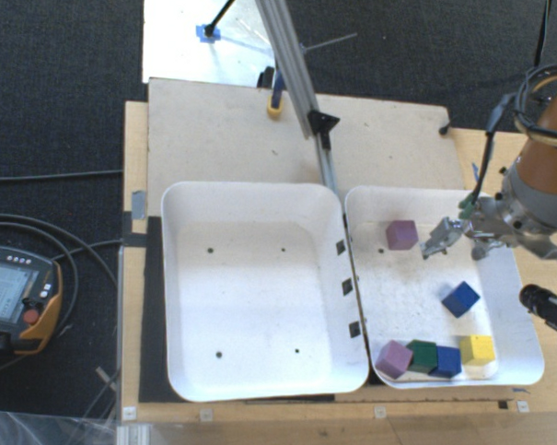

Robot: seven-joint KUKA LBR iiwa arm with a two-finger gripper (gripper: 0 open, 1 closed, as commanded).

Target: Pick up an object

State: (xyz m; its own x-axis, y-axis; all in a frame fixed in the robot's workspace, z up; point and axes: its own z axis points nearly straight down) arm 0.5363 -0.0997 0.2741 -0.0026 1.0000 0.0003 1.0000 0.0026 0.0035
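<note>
The gripper (455,236) hung over the right bin (525,274), near its back part. Its fingers stood apart, and nothing was between them. The purple cube (401,234) lay just to the left of the gripper, alone on the bin floor. The blue cube (460,299) lay nearer the front, tilted on the floor. Along the front wall sat a row of cubes touching each other: purple, green (424,353), blue and yellow (478,349).

In my judgement the step in hand was the approach to a cube, and no cube was picked yet. The lone purple cube seemed the best choice, because free space was on all its sides. The gripper should come straight above it, turn its fingers parallel to two flat faces, and go down before closing. The packed front row would be harder, since fingers could not enter between neighbours.
</note>
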